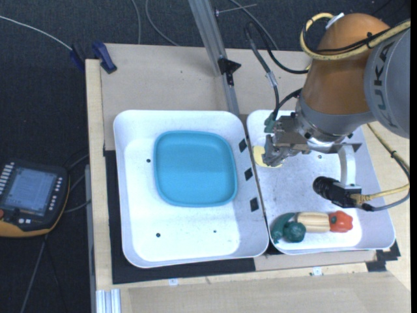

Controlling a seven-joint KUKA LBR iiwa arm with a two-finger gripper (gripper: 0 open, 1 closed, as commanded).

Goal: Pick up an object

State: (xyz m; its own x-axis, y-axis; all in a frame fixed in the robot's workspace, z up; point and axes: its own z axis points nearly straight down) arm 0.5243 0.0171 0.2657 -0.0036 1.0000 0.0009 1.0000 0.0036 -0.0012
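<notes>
Your gripper (275, 150) is hanging low over the right bin (374, 181), touching a pale yellow object (260, 156) at its left wall; you cannot tell its opening. A blue plate (195, 168) is lying in the left bin (137, 227).

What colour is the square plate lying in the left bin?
Light blue; the square plate shows plainly in the camera view, inside the left white bin.

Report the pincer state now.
Pincer: over a yellow object in the right bin; open or closed cannot be told.
</notes>
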